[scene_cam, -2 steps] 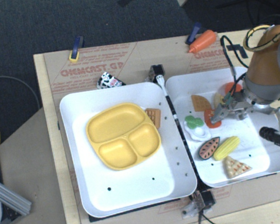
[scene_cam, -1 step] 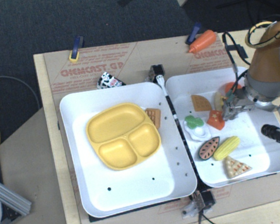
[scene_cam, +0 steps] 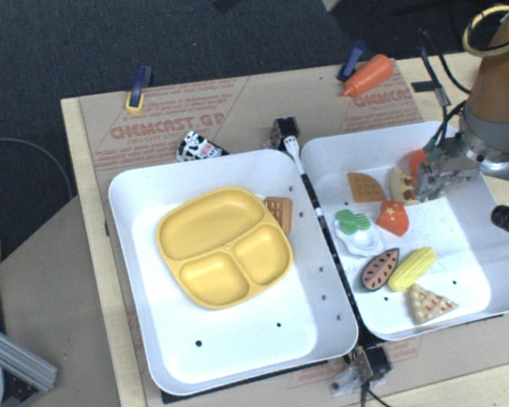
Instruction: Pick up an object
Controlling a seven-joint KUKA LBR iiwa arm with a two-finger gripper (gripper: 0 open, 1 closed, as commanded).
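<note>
I see the yellow divided plate (scene_cam: pixel 224 248) in the left bin (scene_cam: pixel 149 289), well left of the gripper (scene_cam: pixel 427 178), which hangs low in the right bin (scene_cam: pixel 490 257); whether it's clamped I cannot tell. Toy corn cob (scene_cam: pixel 412 267) and pizza slice (scene_cam: pixel 430 302) lie below it, red strawberry (scene_cam: pixel 392 217) just beside.

1 fixed camera above the bench (scene_cam: pixel 103 268) looks down at a slant on both bins.
</note>
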